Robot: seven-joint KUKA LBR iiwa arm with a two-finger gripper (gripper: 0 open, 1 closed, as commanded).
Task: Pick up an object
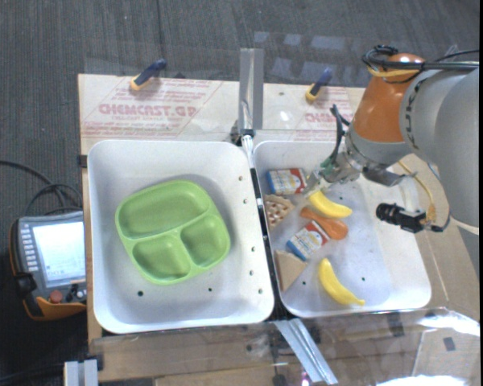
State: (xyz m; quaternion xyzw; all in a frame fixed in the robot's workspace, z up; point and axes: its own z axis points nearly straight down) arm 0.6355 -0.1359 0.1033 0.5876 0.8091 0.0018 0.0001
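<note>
A yellow banana (330,205) lies in the right bin (402,292), near its back wall, touching an orange carrot (326,222). The gripper (332,170) hangs just above and behind it, probably lining up a grab; whether its fingers are spread I cannot tell. A second banana (336,284) lies nearer the front.

Right bin (402,284): open floor lay at 3 o'clock; bananas (330,205), cartons (308,240) and waffle (276,210) crowded 9 o'clock. Green tray (173,230) filled the left bin's (113,167) centre.
</note>
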